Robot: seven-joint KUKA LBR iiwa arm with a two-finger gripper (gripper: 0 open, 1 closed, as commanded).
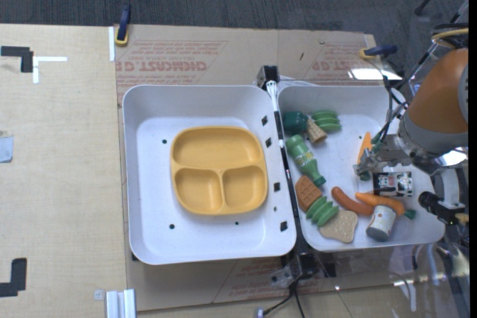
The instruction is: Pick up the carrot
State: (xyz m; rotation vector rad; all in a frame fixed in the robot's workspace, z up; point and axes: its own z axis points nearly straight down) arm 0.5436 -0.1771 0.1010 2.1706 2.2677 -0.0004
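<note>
The carrot (381, 202) is an orange toy with a green end. It lies near the front right of the right bin (344, 102), between a red sausage (350, 201) and a white can (380, 223). My gripper (368, 166) hangs low over the right side of this bin, just behind the carrot and slightly to its left. A label-like black and white part of the tool sits right above the carrot. A slim orange piece (365, 144) shows just behind the gripper; I cannot tell what it is.
The right bin also holds a green bottle (304, 157), green vegetables (325, 120), a waffle (307, 191), a green pod (323, 210) and a bread slice (339, 227). In the left bin (149, 182) lies a yellow divided plate (219, 169). The arm's orange band (443, 89) is at the right.
</note>
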